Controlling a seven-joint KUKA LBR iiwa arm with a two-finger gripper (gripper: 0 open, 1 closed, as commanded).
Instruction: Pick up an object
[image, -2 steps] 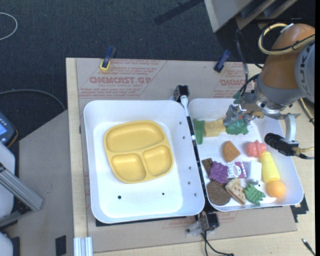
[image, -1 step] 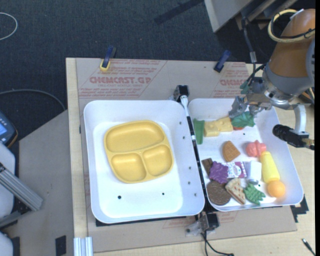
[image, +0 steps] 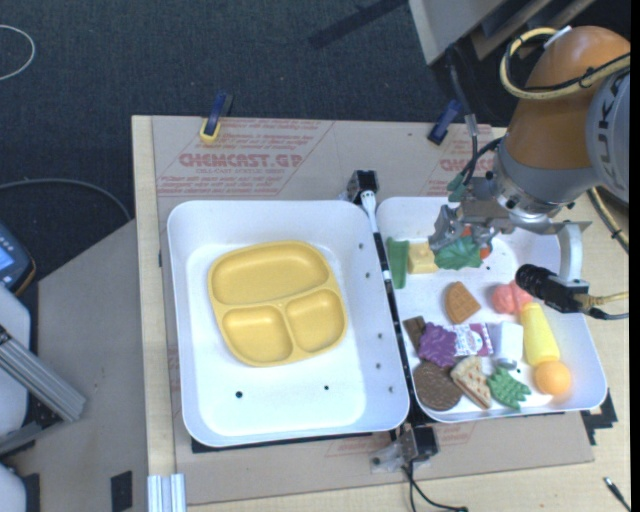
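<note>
A dark green toy piece (image: 460, 254) sits directly under the gripper (image: 462, 238) near the far edge of the right bin (image: 590, 385), and whether the fingers are apart, together or clamped on it cannot be told from this slant. Just beside it toward the bins' shared wall lie a pale yellow block (image: 422, 260) and a light green block (image: 398, 262). Nearer the middle of that bin rests a tan bread-like piece (image: 461, 301), with a pink item (image: 508, 298) close to the right wall. A yellow banana (image: 540, 334) and an orange ball (image: 552, 378) lie along the right wall (the ball near the front corner). The left bin (image: 190, 300) carries a yellow divided tray (image: 276, 300) toward its far left corner.
</note>
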